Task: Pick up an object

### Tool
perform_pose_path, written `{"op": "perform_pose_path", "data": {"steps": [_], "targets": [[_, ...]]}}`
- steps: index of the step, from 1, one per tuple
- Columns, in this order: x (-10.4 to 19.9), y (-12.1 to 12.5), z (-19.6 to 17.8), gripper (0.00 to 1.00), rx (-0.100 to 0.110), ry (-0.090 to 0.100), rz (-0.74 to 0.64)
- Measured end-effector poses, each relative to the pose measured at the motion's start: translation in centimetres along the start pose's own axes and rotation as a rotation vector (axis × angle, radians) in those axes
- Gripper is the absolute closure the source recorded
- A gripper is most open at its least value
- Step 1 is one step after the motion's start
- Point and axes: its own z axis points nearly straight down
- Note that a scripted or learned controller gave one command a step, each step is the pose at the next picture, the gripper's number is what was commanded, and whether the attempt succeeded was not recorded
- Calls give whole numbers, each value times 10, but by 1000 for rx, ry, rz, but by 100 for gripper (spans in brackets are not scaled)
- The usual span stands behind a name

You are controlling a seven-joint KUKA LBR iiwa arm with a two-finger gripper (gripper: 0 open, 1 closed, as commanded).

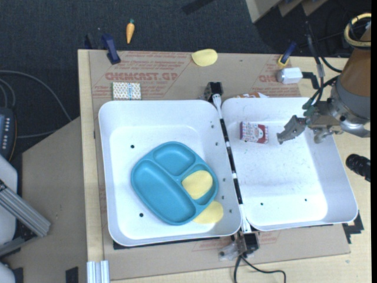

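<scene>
A small red and white carton [254,132] lies in the far left part of the right bin [306,211]. My gripper [304,134] hangs over the far right of that bin, just right of the carton and apart from it. It is open, with nothing between its fingers [288,131]. In the left bin [118,152] sits a blue divided plate [162,184] with a yellow piece [198,183] in one compartment. A second yellow piece [210,213] lies against the plate's near right edge.
On the bench behind the bins lie a yellow lump [204,57], a patterned packet [126,91], a white block [290,75] and two blue clips [110,49] [287,53]. A black clamp [213,90] sits at the divider between the bins.
</scene>
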Motion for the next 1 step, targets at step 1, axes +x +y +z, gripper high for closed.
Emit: {"op": "perform_pose_path", "data": {"steps": [1], "targets": [[25,61,76,0,1,0,0]]}}
